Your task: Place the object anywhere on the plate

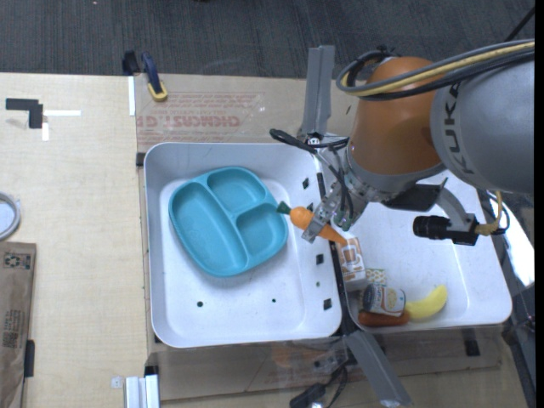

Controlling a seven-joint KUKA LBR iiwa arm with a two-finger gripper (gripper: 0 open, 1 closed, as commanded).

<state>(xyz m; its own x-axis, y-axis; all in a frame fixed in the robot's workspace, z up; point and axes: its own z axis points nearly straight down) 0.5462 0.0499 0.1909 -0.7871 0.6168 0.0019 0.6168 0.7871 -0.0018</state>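
Pale wooden bench point(68, 228) carries two white bins, and over their shared wall the claw point(321, 224) is clamped on an orange carrot point(299, 218), green tip toward nine o'clock, so it hangs clear of the floor. Just beyond at nine o'clock, the blue divided plate point(225, 219) lies flat in the left bin point(221, 313), probably the drop spot; a banana point(427, 303) and packets wait at four o'clock.

place: robot lab | cues: KUKA arm point(476, 117); white bins point(161, 253); taped plywood bench point(68, 185)

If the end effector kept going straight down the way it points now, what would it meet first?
Probably the white bin floor just right of the blue divided plastic plate, not the plate itself; depth is unclear. The end effector holds an orange toy carrot.
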